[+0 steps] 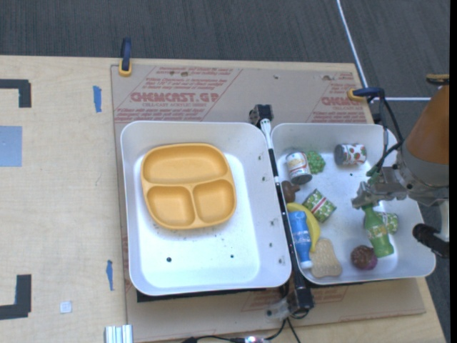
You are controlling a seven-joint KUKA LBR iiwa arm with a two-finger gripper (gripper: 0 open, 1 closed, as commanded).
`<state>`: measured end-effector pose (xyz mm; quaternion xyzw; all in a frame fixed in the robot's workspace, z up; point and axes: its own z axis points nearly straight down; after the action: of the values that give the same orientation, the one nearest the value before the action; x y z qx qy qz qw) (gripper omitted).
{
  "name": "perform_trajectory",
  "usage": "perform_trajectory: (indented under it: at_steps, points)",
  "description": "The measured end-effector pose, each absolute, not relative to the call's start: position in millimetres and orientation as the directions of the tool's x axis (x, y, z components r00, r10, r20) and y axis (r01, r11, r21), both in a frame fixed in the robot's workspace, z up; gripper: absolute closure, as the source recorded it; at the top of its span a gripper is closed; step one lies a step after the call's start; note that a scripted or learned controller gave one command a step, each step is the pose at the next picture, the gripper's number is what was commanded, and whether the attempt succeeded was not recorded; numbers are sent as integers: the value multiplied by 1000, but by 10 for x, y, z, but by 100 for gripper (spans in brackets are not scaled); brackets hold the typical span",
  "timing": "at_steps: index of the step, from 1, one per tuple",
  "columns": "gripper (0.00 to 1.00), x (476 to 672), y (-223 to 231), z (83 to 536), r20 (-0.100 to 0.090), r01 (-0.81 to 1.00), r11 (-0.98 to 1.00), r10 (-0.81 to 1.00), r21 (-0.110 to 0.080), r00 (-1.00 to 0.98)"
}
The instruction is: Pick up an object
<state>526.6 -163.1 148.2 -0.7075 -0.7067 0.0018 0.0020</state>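
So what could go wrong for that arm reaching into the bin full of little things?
The gripper sits right above the green bottle, so it might only nudge it and come up with nothing. The bottle lies close to the dark red ball and the right bin's wall, so a push could jam it there. The blue tube, banana and bread slice are packed together, which makes them hard to pick singly.
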Motion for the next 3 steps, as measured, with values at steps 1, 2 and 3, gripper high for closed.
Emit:
perform_trajectory:
  at_steps: [1, 2, 3]
  points:
    - [100, 5540, -1000, 1412, 0, 1000, 1, 1000, -4, -1]
    - [100, 5881, -448, 2063, 0, 1000, 1, 1000, -3, -1]
    - [100, 5827, -944, 1405, 0, 1000, -1, 1000, -8, 1]
